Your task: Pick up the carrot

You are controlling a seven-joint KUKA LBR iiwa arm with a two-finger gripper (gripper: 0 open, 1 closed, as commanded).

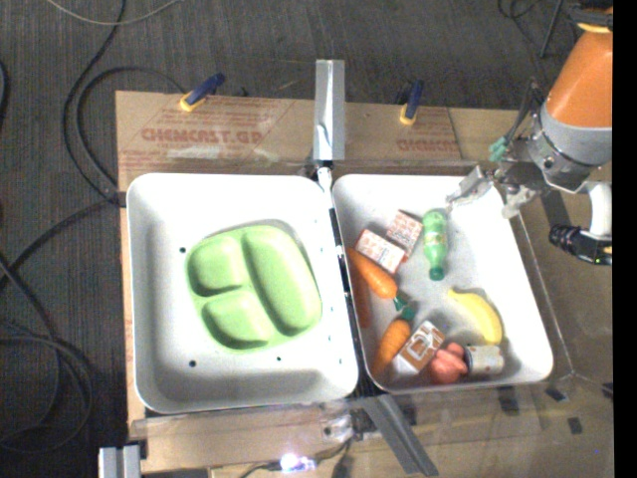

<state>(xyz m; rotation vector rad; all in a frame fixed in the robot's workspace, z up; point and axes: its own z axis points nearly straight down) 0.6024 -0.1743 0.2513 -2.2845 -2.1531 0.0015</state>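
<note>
We are seeing the grey arm with the orange band (587, 78) running off the right edge, so most of it is cut off. The small metal gripper (490, 189) is looking too tiny for us to read. A small brown box (422, 347) is covering the lower orange carrot (392, 342) partly.
</note>
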